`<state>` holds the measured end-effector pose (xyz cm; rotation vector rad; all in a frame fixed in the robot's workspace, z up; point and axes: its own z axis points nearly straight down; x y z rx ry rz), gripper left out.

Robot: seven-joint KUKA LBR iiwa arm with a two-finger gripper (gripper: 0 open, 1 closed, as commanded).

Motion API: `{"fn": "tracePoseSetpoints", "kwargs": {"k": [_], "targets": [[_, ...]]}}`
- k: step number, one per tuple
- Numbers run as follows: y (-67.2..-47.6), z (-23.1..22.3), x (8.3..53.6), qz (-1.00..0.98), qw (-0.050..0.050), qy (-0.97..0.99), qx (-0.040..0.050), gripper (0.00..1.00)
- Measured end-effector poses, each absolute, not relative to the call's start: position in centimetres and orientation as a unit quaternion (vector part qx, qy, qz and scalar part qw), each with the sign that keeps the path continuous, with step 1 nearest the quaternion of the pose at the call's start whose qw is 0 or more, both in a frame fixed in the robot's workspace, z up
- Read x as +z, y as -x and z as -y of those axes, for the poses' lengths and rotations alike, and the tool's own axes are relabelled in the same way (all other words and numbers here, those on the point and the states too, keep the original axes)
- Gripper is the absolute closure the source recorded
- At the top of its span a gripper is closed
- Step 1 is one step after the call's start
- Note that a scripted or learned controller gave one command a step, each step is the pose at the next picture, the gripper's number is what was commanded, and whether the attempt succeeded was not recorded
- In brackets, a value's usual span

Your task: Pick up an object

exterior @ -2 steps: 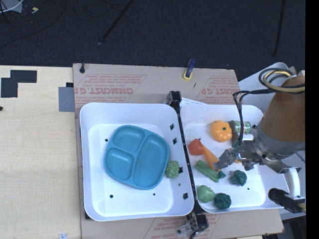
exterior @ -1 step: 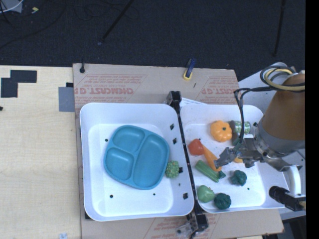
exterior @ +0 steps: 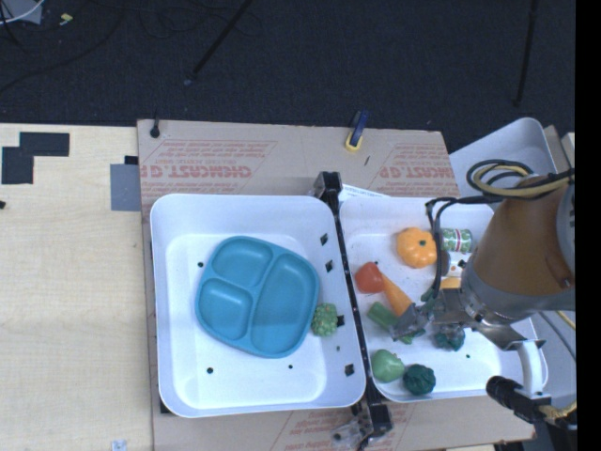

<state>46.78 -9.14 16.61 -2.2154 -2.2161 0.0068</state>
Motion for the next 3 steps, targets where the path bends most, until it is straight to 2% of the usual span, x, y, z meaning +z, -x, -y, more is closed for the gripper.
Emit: {"fn": "tracePoseSetpoints", "kwargs": {"k": [2, 3], "targets": [[-46.3, 8.6, 8.5, 0.707, 0.003, 0.707, 0.0013, 0.00], [-46.4, 8.8, 9.8, 0.704, 0.002, 0.710, 0.0008, 1.00]]}}
